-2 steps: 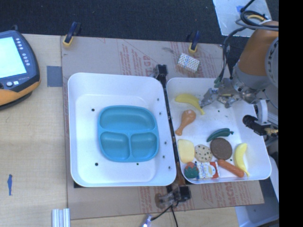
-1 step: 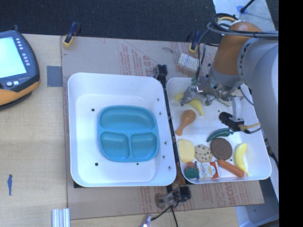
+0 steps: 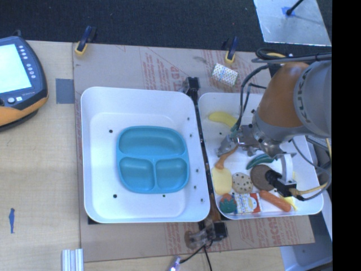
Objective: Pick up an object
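My gripper [image 3: 230, 144] hangs low over the right bin [image 3: 206, 129], near its left wall, under the grey arm with the orange band [image 3: 282, 103]. A small orange carrot piece [image 3: 223, 158] lies just below it, and a yellow banana [image 3: 221, 117] lies just above it. Further down are a yellow cheese wedge [image 3: 220, 180], a spotted cookie [image 3: 241, 182], a brown disc [image 3: 260, 176], a second carrot [image 3: 275, 200], a white and red packet [image 3: 247, 203] and a green item [image 3: 225, 205]. The arm hides the bin's right half.
The left bin [image 3: 96, 151] holds a blue divided plate [image 3: 153, 157]. A teach pendant [image 3: 17, 81] lies at the far left of the bench. A patterned sponge block [image 3: 224, 74] sits behind the right bin, and clamps [image 3: 83, 43] grip the board's edge.
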`<act>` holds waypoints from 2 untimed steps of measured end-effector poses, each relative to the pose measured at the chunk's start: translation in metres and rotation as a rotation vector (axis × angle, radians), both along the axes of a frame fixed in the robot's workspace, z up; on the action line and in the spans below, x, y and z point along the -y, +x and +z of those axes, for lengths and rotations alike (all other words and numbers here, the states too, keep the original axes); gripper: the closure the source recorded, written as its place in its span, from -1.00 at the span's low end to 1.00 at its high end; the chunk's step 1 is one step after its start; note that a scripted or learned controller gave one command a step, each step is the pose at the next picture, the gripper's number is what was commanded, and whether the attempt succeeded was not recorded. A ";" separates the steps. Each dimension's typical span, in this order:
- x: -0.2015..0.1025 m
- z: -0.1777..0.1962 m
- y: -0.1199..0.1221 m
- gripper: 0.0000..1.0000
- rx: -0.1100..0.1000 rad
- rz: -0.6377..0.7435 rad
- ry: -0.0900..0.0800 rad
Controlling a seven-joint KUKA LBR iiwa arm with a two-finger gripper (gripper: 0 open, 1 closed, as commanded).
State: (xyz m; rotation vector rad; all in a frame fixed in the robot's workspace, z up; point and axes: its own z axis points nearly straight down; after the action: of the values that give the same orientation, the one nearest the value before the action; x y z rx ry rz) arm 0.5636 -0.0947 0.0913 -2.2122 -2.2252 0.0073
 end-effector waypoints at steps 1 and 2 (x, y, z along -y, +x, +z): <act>0.002 0.000 0.008 -1.00 0.003 0.000 -0.001; 0.007 0.001 0.031 -1.00 0.003 -0.001 0.000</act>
State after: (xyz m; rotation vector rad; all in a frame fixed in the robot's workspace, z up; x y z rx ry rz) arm 0.5946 -0.1015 0.0918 -2.2150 -2.2252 0.0043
